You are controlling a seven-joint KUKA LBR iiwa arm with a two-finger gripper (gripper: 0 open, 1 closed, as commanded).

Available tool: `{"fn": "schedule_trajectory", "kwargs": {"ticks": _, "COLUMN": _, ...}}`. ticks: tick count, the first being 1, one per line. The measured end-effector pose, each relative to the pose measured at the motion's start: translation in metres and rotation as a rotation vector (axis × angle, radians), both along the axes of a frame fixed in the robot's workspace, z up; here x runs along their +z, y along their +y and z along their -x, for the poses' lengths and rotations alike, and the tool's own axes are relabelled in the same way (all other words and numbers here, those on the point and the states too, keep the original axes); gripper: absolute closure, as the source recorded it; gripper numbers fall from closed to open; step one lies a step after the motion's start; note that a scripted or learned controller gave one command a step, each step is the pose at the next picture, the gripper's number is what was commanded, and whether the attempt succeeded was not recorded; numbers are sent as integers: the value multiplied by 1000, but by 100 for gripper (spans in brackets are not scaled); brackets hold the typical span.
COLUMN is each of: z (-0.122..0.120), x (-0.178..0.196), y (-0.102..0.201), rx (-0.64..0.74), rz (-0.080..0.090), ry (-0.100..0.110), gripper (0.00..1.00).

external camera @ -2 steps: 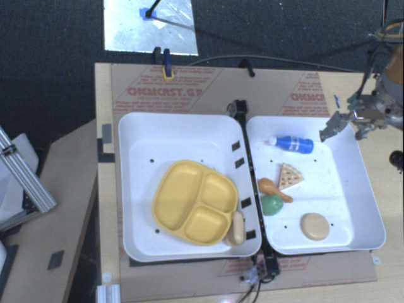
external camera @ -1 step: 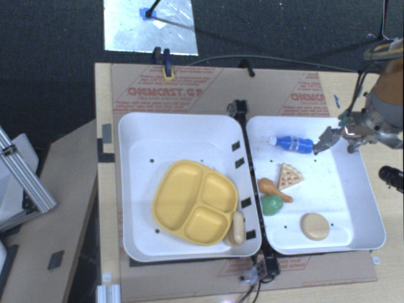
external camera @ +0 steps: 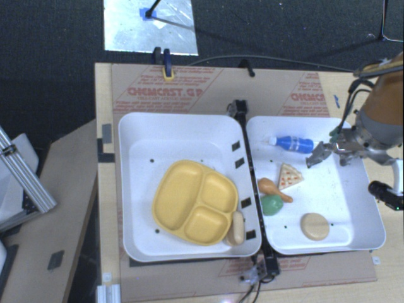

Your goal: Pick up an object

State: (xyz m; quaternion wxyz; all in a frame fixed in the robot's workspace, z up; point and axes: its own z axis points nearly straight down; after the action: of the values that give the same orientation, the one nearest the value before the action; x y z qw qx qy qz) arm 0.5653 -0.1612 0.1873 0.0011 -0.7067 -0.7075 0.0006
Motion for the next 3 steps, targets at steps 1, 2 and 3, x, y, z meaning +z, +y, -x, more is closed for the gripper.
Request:
{"fn": "schedule_trajectory", "kwargs": {"ticks": 1, "z": 9, "x": -52, "y": -6, "rx": 0, "rz": 0, "ry": 1, "gripper": 0}}
{"fn": "schedule_trajectory", "kwargs": {"ticks": 2, "z": 6, "x": -38, "y": -6, "rx": 2, "rz": 2, "ry": -6, "gripper": 100}}
{"fn": "schedule_trajectory", "kwargs": {"ticks": 3, "z": 3, "x": 26, "y": -9, "rx": 3, "rz": 3, "ry": -11, "gripper": 100}}
